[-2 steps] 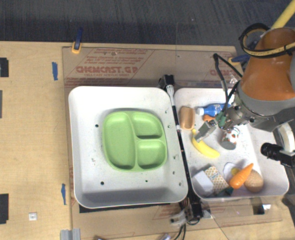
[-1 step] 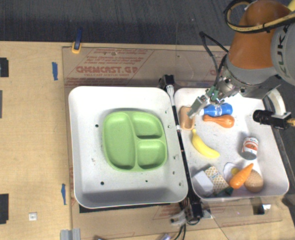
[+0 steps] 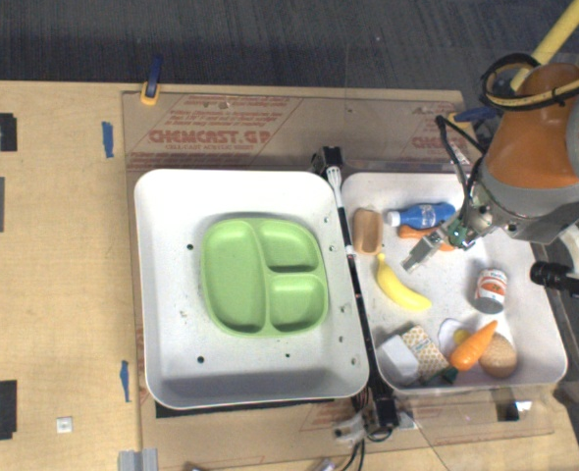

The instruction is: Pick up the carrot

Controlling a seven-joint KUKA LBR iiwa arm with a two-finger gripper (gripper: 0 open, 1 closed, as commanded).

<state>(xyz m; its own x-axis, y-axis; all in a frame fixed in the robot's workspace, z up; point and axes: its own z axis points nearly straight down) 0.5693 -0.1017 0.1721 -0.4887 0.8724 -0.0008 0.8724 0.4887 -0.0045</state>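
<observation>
The carrot, orange with a small green top, lies tilted near the front of the right bin. It rests against a brown rounded item. My gripper hangs over the back half of the same bin, beside a blue bottle and a small orange piece. It is well behind the carrot and apart from it, and I see nothing held in it.
The right bin also holds a yellow banana, a red and white can, a tan roll and a patterned box. A green divided plate sits in the left bin.
</observation>
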